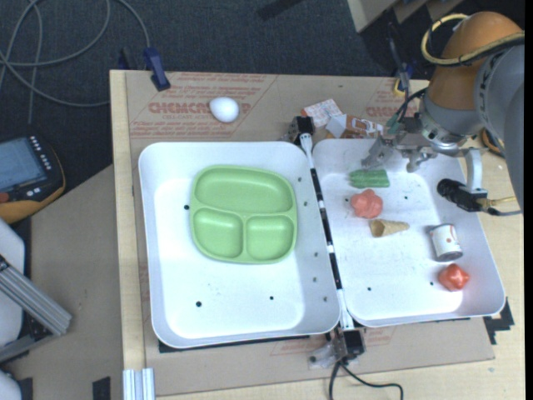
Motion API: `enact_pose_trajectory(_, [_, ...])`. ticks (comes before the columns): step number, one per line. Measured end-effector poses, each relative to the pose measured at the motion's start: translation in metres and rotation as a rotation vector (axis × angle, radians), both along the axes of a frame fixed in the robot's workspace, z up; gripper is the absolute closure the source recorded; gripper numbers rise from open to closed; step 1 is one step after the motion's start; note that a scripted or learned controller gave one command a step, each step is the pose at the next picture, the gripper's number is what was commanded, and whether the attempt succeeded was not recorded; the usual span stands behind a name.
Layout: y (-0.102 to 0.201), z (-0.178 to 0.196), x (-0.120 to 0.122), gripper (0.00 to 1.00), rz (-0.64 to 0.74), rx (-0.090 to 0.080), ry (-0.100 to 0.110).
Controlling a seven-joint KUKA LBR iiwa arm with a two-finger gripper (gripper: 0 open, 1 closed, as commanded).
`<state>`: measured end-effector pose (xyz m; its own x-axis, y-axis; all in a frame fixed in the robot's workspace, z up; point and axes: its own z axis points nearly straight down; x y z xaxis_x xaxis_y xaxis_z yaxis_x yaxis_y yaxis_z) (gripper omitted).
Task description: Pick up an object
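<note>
At the far side of the right bin, your gripper hangs just above the green block, which lies at about 7 o'clock from the fingertips, long axis running 3 to 9. Whether the fingers are spread or closed you cannot tell; they blur into the wrist hardware.

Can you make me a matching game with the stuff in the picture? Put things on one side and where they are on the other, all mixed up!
Things:
1. green divided plate
2. white egg
3. small can
4. green block

Places:
A. on the bench behind the bins
B. right bin, just under the pincer
C. left bin
D. right bin, near its right edge

Pairs: 1-C, 2-A, 3-D, 4-B
</note>
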<state>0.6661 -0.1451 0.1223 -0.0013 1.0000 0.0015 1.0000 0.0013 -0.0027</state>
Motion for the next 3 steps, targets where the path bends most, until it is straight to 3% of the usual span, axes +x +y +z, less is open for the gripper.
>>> enact_pose_trajectory(1, [0.034,-0.038,0.0,0.0,0.0,0.0,0.0])
enact_pose_trajectory(2, [0.054,-0.037,0.0,0.0,0.0,-0.001,-0.001])
enact_pose_trajectory(3, [0.054,-0.027,0.001,1.0,0.0,-0.001,-0.003])
